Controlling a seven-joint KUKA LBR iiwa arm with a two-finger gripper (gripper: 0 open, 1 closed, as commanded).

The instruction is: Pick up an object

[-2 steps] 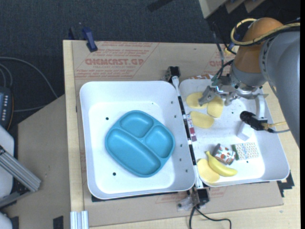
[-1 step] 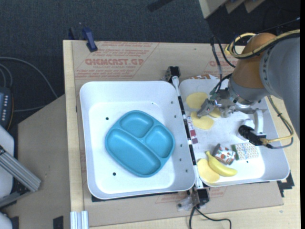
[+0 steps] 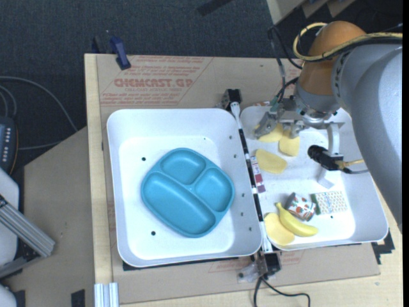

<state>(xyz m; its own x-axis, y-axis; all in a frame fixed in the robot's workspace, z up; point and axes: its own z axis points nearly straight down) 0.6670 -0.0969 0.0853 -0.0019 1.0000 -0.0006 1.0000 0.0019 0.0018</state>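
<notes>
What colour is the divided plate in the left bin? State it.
Light blue all over; the divided plate shows plainly in the camera view, lying in the left bin.

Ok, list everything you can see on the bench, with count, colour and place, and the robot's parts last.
White bins: two, side by side, left bin, right bin.
Divided plate: one, blue, middle of left bin.
Yellow pieces: about three, pale yellow, far half of right bin.
Banana: one, yellow, near end of right bin.
Rounded yellow item: one, beside the banana.
Patterned items: two small, multicoloured, beside the banana; too small to identify.
Blue clip: one, far-left edge of bench.
Arm: grey with orange band, over right bin.
Jaws: down among the far yellow pieces.
</notes>
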